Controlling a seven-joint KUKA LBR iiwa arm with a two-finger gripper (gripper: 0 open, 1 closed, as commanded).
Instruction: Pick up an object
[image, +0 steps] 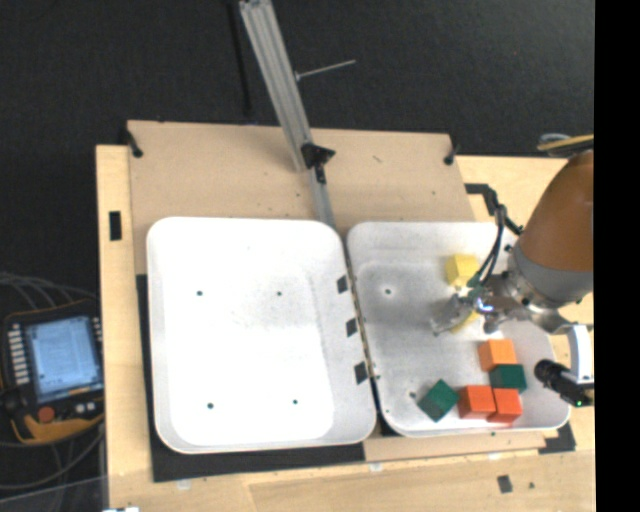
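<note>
your claw (462, 312) hangs inside the right bin (400, 255), about midway between its near and far rims, with the arm (560, 235) coming in over the bin's right wall. to the claw's left you have a broad stretch of bare bin floor running to the dividing edge where the two bins meet; to its right the arm's own bulk covers the bin wall.

whether the claw is spread or closed you cannot tell from here; its tips blur into a small yellow piece (457, 318) right at them, and contact is not clear.

just beyond the claw, toward the far rim, sits a yellow block (461, 267), apart from it. on the near side of the claw, slightly right, lies an orange block (497, 353) with a dark green block (509, 377) touching its near edge. nearer the rim, two more orange blocks (491, 402) sit side by side, and a green block (437, 399) rests just left of them, turned at an angle.

well left of the claw, past the dividing edge, is the left bin (165, 300).
</note>
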